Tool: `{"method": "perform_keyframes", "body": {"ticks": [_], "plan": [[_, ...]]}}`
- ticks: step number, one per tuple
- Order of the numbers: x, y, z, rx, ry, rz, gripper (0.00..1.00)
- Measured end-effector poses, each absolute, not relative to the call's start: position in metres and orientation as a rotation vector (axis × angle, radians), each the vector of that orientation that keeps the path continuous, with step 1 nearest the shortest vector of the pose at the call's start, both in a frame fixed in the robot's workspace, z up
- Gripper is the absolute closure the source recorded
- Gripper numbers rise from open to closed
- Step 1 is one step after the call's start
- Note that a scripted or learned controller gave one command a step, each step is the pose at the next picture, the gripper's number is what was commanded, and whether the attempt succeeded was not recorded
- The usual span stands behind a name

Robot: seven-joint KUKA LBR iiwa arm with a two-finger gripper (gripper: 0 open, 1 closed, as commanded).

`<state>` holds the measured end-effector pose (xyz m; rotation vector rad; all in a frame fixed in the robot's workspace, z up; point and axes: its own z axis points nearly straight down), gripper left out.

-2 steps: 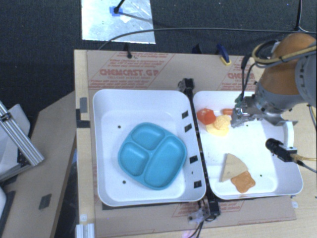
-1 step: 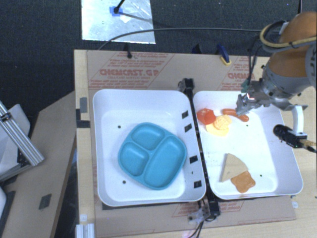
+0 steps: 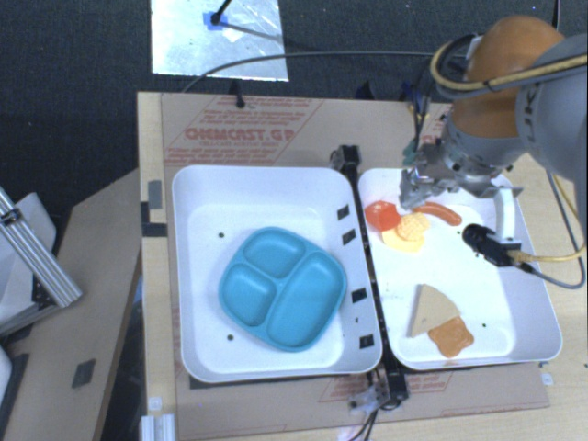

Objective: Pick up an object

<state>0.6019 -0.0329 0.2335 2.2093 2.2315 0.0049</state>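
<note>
Camera view, looking down: the gripper (image 3: pixel 415 194) is low in the right bin (image 3: pixel 533 324), at its far left corner, right over a huddle of small food pieces: a red piece (image 3: pixel 382 215), a yellow piece (image 3: pixel 408 231) and a sausage (image 3: pixel 439 213). I cannot tell its state. A wedge (image 3: pixel 427 308) and an orange bit (image 3: pixel 451 335) lie nearer. A blue plate (image 3: pixel 282 288) sits in the left bin (image 3: pixel 207 200).

A blue plate (image 3: pixel 281 288) lies in a white bin (image 3: pixel 207 191); the neighbouring toys are orange, yellow, tan.
</note>
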Motion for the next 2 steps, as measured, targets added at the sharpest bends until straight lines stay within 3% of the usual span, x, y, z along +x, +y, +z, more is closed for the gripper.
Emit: {"method": "perform_keyframes", "body": {"ticks": [2], "plan": [[0.627,0.061,0.229,2.21,2.231,0.006,1.0]]}}
